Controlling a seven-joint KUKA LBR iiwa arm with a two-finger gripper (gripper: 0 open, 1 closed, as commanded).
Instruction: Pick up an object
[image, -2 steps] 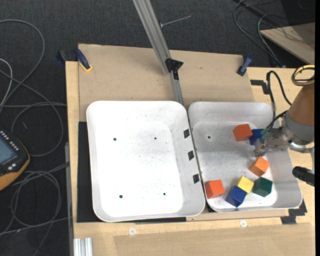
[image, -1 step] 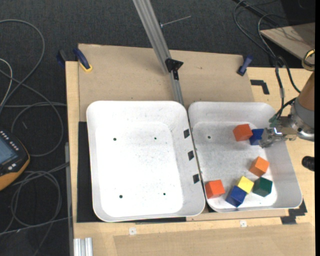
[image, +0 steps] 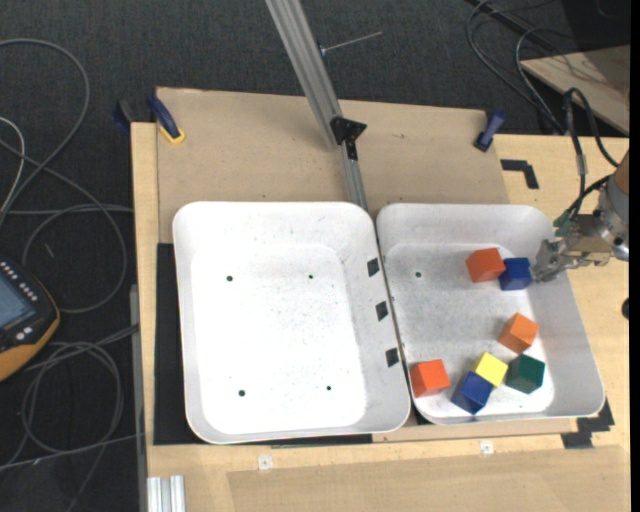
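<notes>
A: Blocks are what you are after, and all seven sit in the right bin (image: 560, 300): an orange block (image: 485, 265) touching a small blue block (image: 515, 274) near the far wall, another orange block (image: 519, 331) mid-bin, then an orange one (image: 431, 376), a blue one (image: 471, 392), a yellow one (image: 490, 368) and a green one (image: 525, 373) along the near rim.

B: Any writing you can read?

A: None is legible to you here.

B: And the jaws?

A: The gripper (image: 552, 258) hangs at the right bin's edge, just beside the small blue block. The arm is cut off by the frame, and you cannot tell how far the jaws stand apart. The left bin (image: 200, 300) lies alongside on the desk (image: 250, 130).
</notes>
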